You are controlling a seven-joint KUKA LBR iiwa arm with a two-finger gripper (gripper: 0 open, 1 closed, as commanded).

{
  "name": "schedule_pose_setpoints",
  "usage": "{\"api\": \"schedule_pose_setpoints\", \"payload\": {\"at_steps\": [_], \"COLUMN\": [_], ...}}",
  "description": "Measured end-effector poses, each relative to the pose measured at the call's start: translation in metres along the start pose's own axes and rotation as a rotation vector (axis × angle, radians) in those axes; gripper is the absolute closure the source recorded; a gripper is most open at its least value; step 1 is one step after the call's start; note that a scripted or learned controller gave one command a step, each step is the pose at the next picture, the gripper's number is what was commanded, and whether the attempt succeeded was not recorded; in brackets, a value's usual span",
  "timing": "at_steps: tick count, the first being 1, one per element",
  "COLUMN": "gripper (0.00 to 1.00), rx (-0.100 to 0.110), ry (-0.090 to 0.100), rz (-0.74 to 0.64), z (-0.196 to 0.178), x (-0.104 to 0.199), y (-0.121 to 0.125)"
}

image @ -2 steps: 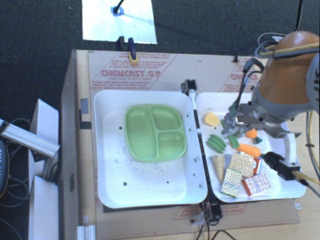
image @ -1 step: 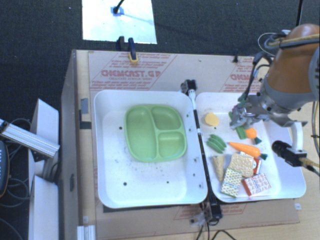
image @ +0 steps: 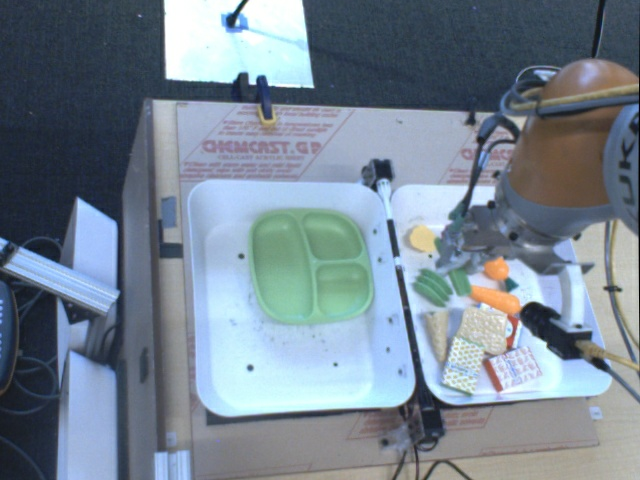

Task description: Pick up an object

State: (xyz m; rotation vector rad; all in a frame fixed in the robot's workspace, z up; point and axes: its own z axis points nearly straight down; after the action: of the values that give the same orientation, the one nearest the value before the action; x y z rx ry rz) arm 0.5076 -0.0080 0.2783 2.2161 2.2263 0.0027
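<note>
Camera view: arm comes in from right, end effector [image: 455, 251] low over right bin [image: 590, 393], fingers too murky to call, can't tell if spread or pinched. Under/near it: green pea pods [image: 433, 287], yellow piece [image: 422, 238], orange carrot [image: 495, 299], crackers [image: 487, 328]. Left bin [image: 215, 298] has green divided plate [image: 308, 266]. My guess: toy food, light, stiff plastic, kinda slippery. Carrot looks like easiest target, grab across middle, narrow way.
</note>
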Motion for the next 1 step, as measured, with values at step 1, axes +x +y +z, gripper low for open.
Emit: {"api": "schedule_pose_setpoints", "payload": {"at_steps": [1], "gripper": [1.00], "rx": [0.001], "ry": [-0.001], "rz": [0.000], "z": [0.0036], "x": [0.0074], "y": [-0.0208]}}
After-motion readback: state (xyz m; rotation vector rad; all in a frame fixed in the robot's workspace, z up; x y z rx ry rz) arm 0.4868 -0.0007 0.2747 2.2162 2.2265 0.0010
